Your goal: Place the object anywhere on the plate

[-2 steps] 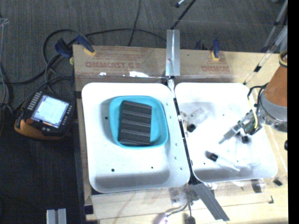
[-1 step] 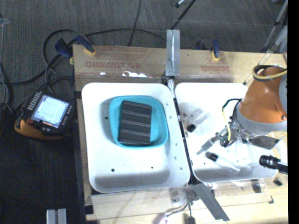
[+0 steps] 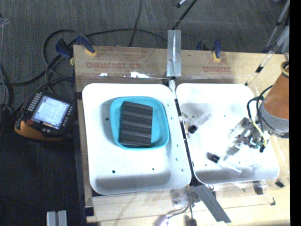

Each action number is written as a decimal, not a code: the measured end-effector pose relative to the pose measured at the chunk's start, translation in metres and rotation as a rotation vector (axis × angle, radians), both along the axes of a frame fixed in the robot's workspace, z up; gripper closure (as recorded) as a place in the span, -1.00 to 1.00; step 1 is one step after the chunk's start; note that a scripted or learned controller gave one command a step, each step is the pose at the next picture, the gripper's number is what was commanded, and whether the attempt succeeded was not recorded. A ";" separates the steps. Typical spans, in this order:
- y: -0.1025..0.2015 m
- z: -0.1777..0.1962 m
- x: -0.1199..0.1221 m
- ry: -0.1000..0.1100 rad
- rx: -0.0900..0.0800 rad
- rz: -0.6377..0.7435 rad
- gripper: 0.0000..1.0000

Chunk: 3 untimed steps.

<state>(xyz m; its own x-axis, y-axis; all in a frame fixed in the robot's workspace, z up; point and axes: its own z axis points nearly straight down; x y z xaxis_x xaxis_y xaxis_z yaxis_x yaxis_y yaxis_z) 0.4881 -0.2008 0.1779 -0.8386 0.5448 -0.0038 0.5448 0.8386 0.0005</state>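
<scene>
A dark grey ribbed block [image 3: 136,123] lies flat on the blue plate [image 3: 162,126] in the left bin [image 3: 131,178]. The block sits near the plate's middle, its long side running front to back. My gripper [image 3: 231,150] is over in the right bin [image 3: 235,98], low above the floor near the front right and well apart from the plate and block. It points down and to the left. I see nothing in it.
A small black piece [image 3: 214,157] lies just left of the gripper tip, and another [image 3: 192,127] lies near the bins' shared wall. A pendant with a lit screen [image 3: 48,112] rests left of the bench. Clamps and cables line the back edge.
</scene>
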 end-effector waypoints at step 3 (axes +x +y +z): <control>0.116 0.007 0.014 0.004 0.002 0.216 -1.00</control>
